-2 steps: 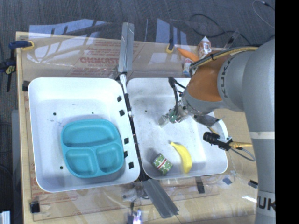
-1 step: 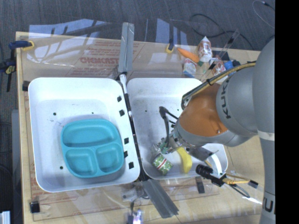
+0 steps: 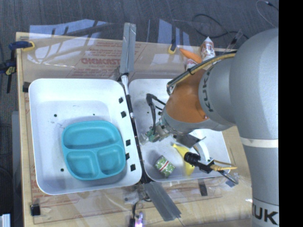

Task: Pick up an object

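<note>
The grey arm reaches in from the right and bends down over the right bin, its orange band above the bin's middle. The gripper is low inside this bin, close to its left wall and about halfway along it. The wrist covers much of it, so I cannot tell whether it is spread or pressed together, nor whether anything is pinched in it. A small green, red and white object lies on the floor of the right bin near the front edge, apart from the gripper. Just to its right, nearer the bin's middle, lies a yellow object, partly covered by the robot's own parts. The left bin holds a teal divided tray, flat towards the front right corner, with one long compartment and two smaller ones. On the bench beyond the right bin's far edge lies an orange thing.
</note>
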You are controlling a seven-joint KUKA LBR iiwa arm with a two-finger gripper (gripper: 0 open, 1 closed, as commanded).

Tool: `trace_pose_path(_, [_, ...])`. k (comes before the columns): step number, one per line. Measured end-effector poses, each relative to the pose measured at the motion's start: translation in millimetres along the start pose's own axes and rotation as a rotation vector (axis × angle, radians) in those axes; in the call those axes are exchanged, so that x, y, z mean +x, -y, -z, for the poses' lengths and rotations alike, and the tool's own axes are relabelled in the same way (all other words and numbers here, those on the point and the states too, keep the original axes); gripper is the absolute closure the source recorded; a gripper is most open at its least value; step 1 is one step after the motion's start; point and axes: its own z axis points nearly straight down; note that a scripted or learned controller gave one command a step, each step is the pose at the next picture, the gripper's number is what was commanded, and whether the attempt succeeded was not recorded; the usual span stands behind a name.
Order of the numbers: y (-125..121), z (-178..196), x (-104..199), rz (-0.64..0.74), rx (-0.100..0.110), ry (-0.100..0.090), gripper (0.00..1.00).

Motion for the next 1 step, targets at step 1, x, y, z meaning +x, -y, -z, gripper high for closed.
trace_pose_path(1, [-89.0,101.3,22.7,0.082,-0.001,0.001,1.0])
